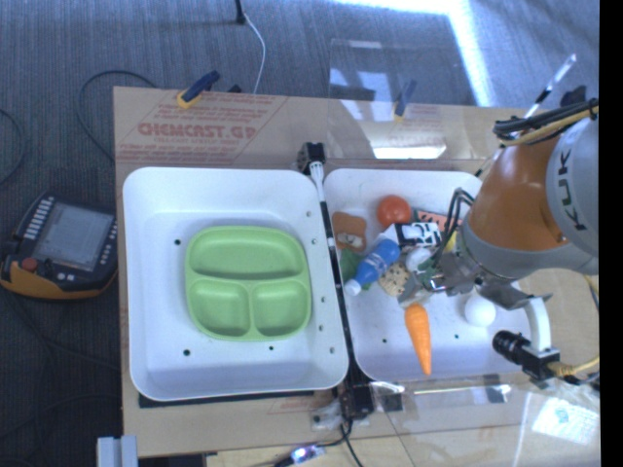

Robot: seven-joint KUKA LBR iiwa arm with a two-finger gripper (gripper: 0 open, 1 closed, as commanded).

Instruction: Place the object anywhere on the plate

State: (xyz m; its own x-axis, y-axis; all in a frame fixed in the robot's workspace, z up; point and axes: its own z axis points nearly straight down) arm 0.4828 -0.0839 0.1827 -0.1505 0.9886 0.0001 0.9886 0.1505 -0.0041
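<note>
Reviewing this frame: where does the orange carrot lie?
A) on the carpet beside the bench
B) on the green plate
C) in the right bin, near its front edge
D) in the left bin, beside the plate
C: the carrot lies on the floor of the right bin, toward its front edge, while the green plate sits in the left bin with nothing orange on it.
</note>
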